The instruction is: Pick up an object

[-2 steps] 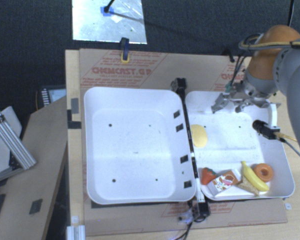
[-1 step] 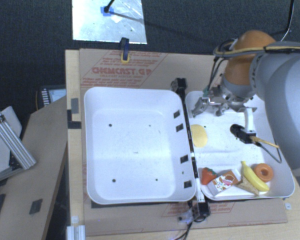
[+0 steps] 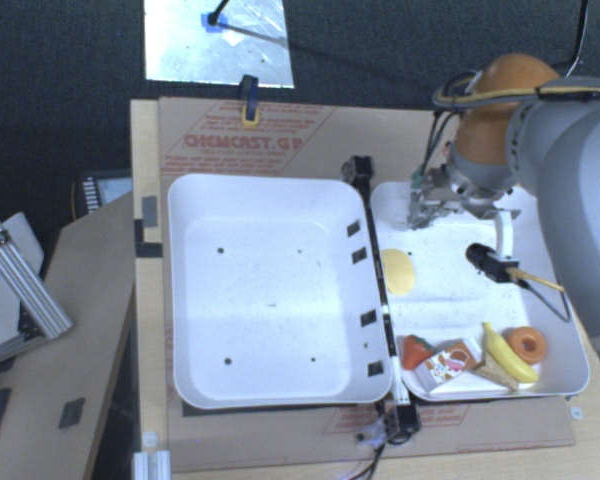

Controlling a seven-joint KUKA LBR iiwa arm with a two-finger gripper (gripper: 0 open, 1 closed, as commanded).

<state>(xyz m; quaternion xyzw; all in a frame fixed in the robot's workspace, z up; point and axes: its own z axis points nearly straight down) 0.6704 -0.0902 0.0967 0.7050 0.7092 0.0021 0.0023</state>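
Tool low over right bin's far end, fingers' spread can't tell, apparently gripping nothing.

Two white bins side by side on a cardboard-topped bench.

The bench wears a sheet of brown cardboard with red print along its far edge, and a yellow and black clamp grips that edge. Sitting right on the cardboard, the left bin takes up the middle; the right bin sits hard against it, their rims meeting along a seam with black clips spaced down it. Beyond the far edge lies a shiny silver sheet.
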